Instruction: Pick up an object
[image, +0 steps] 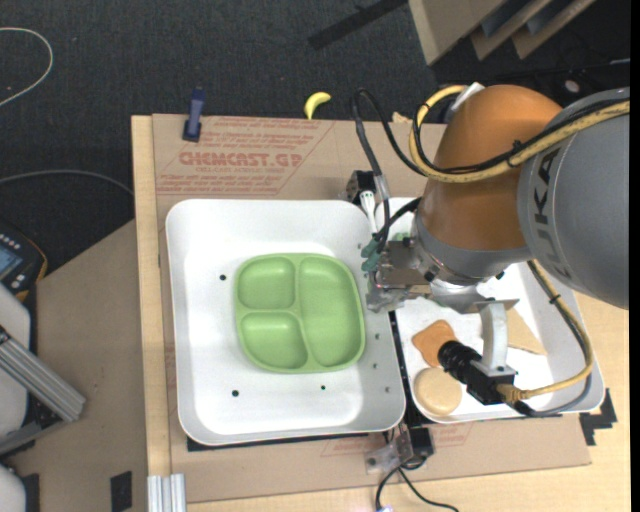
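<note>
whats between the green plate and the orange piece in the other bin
Nothing loose: the camera view shows just the two bins' adjoining walls between the green plate and the orange piece.

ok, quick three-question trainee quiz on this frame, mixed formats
1. True or false: the green plastic divided plate lies in the left white bin of the view.
2. How many compartments does that plate have? A two, B three, C five.
3. Fill in: the flat orange disc lies in the ___ bin, next to a pale cream round piece.
Key: 1 true; 2 B; 3 right.
</note>
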